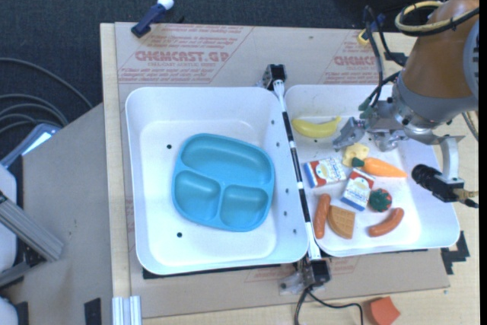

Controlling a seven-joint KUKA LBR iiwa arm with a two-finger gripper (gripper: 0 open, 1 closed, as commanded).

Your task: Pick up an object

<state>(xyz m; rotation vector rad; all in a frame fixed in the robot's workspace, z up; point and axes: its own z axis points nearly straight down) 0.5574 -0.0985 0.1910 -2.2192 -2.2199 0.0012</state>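
Now | end effector (358,135) low in right bin (426,236), finger state cannot tell | risk: crowded banana (316,125), carrot (384,167) nearby, grasp may slip or nudge neighbours

Blue tray (223,183): smooth plastic, slightly glossy. Both white bins (144,164): smooth glossy plastic. Bench top (190,57): matt brown paper-like sheet with red print. Toy banana (316,126), carrot (384,167), sausages (385,222): shiny plastic. Gripper (356,135): dull grey metal. Floor (61,4): dark rough carpet.
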